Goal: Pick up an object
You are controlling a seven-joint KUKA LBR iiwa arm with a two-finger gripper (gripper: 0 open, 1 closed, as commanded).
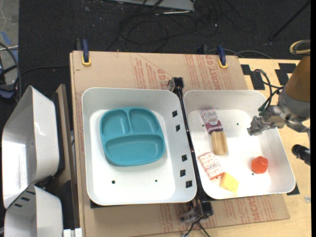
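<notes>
The right bin holds several small items: a purple-and-white packet, a tan cylinder just below it, a red-and-white packet, a yellow block and an orange-red object. My gripper hangs over the right part of this bin, above and slightly left of the orange-red object and well right of the tan cylinder. Nothing shows between its fingers.
The left bin holds a teal divided plate. A row of black clips runs along the seam between the bins. White containers stand off the bench at the left. The arm enters from the right edge.
</notes>
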